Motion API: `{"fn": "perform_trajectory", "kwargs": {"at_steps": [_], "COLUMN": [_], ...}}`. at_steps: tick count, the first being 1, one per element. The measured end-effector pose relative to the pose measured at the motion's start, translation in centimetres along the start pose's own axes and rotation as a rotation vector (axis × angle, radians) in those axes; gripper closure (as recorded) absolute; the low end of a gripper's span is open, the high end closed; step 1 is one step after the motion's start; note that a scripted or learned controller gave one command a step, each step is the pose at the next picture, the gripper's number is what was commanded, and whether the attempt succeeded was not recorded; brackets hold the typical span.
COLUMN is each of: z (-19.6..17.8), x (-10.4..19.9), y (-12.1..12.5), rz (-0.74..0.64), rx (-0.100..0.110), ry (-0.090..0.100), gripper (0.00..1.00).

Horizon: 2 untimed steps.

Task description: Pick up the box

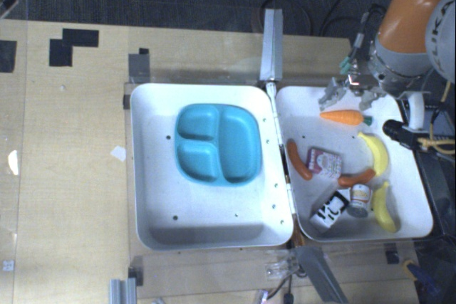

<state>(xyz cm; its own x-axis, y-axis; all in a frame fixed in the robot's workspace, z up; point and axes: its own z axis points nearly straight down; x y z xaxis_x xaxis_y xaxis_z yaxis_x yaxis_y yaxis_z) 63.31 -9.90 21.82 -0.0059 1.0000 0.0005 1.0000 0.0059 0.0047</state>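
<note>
Box, small, maroon and white cardboard (325, 162): lies flat near the middle of the right-hand shallow white bin (420, 221), apart from the gripper. Just left of it, a reddish-brown sausage (299, 160); below right, a second sausage (356, 178). Small tin can (360, 200) and black-and-white carton (329, 210) toward the near edge. Two yellow bananas (377, 153) along the right side. Orange carrot (342, 117) at the far end. Gripper (349, 90): hangs just above the carrot, fingers spread, nothing between them. Left-hand white bin (149, 224): contains a blue divided plastic plate (217, 143). Both bins rest on a pale wooden surface (64, 174).
</note>
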Motion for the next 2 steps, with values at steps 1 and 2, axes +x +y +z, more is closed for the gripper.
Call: {"fn": "perform_trajectory", "kwargs": {"at_steps": [1, 2], "z": [12.7, 13.1], "x": [0.8, -1.1], "y": [2.9, 3.3], "rz": [-0.149, -0.325], "rx": [-0.002, 0.017], "ry": [-0.001, 0.008], "gripper": [0.00, 0.00]}}
